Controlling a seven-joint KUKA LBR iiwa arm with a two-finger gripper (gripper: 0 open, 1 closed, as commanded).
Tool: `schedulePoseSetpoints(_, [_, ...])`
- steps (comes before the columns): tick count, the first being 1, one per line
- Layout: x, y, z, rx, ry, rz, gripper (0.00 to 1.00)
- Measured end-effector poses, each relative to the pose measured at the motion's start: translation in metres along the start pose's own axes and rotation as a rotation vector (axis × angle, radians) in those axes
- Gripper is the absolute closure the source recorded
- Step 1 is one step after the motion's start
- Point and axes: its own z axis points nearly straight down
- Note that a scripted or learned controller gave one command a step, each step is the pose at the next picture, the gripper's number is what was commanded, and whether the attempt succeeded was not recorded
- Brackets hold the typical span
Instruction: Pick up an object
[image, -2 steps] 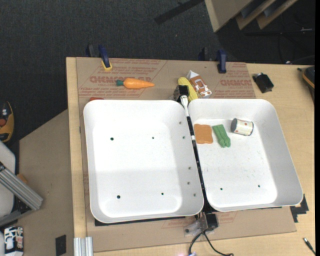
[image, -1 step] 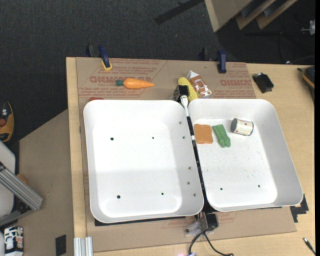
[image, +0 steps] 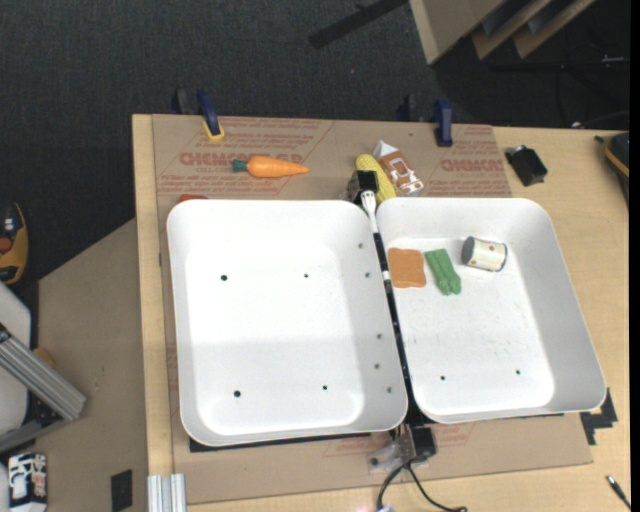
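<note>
The right bin (image: 560, 330) holds three small objects near its back left corner. An orange-brown flat square (image: 407, 267) lies closest to the divider between the bins. Beside it on the right rests a green oblong piece (image: 443, 271), tilted slightly. Further right lies a small cream cylinder (image: 484, 254) on its side with a dark end cap. The left bin (image: 190, 330) has only its white floor showing.
On the cardboard behind the bins lie a toy carrot (image: 272, 168), a yellow item (image: 372, 175) and a brown-and-white packet (image: 399, 172). Blue clamps (image: 209, 113) (image: 443, 120) hold the board's back edge. A black block (image: 526, 165) sits back right.
</note>
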Motion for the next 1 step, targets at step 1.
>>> schedulePoseSetpoints(1, [0.0, 0.0, 0.0007, 0.002, 0.001, 0.0, 0.0])
